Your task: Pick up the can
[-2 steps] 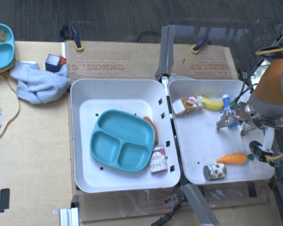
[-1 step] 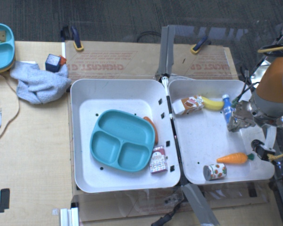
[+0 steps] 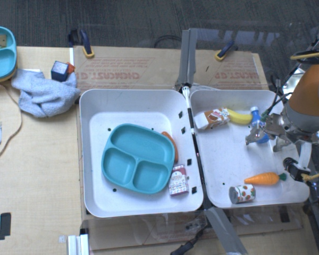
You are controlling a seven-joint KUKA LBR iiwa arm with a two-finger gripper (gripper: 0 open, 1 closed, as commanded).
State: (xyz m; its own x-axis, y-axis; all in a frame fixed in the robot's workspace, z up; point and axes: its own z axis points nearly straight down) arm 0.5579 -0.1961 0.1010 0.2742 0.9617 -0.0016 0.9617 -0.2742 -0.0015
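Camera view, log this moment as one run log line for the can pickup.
target: small white cylindrical can on its side, right bin near edge | gripper by blue bottle, apart from can | orange carrot beside can | status: not picked

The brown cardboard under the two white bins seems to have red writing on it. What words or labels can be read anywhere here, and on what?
"CHEMCEST.GP", roughly, printed upside down in red on the brown cardboard sheet, and again right of the divider; letters uncertain.
Small printed can: label too small to read.
Red and white carton beside the blue divided plate: print blurred.
Brown and white packet by the yellow banana: unreadable.
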